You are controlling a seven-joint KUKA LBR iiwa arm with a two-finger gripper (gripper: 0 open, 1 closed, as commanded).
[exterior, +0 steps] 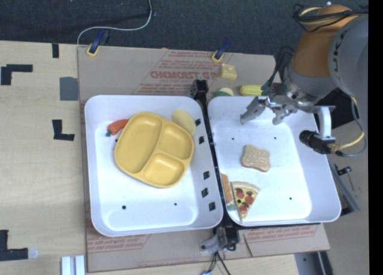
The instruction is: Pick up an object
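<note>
You are looking at the arm (pixel 335 40) reaching in from the upper right of the frame. Its gripper (pixel 266 114) is hanging over the upper part of the right bin (pixel 311 178), fingers (pixel 249 112) spread apart and nothing between them.

Below the gripper, near the middle of the right bin, a bread slice (pixel 256 158) is lying flat, apart from the fingers. A pizza slice (pixel 243 197) is lying in the lower left of that bin, just beside the divider between the bins.

In the left bin (pixel 108 208), a yellow tray (pixel 155 149) is sitting tilted in the upper half. An orange piece (pixel 117 126) is showing at the tray's upper left edge, and a pale yellow piece (pixel 183 121) is touching its upper right edge.

Above the right bin, on the cardboard (pixel 173 73) covering the counter (pixel 36 148), a yellow block (pixel 228 72), a green-and-white piece (pixel 224 92) and a corn cob (pixel 251 90) are lying close together.
</note>
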